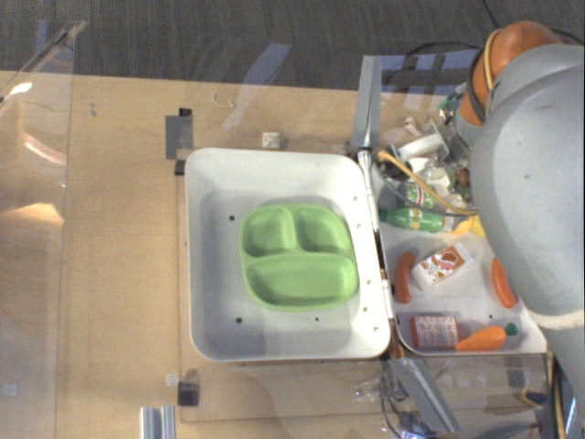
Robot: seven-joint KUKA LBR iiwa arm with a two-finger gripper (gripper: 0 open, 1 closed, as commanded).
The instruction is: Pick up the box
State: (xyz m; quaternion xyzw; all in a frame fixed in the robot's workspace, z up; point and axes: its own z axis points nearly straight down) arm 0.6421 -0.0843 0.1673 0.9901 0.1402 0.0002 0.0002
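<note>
Pale wooden desk [101, 273] carries two shallow white bins side by side, with dark carpet [228, 12] beyond its far edge at twelve o'clock. Nearest the camera, along the six o'clock rim of the right bin [475, 295], lie a reddish can [435, 331] on its side and, just beside it at three o'clock, an orange carrot [482, 338]. Farther in, the box [441, 265], white with a red print, lies tilted near the bin's middle, with a red sausage [402, 277] just beside it at nine o'clock. A green bottle [413, 218] lies farther still at twelve o'clock. The left bin [210, 245] holds a green divided tray [298, 256]. The grey arm [535, 181] looms over the right bin from three o'clock; its pincer [430, 158] sits amid clutter at the far end, and whether it is open or closed cannot be told.
</note>
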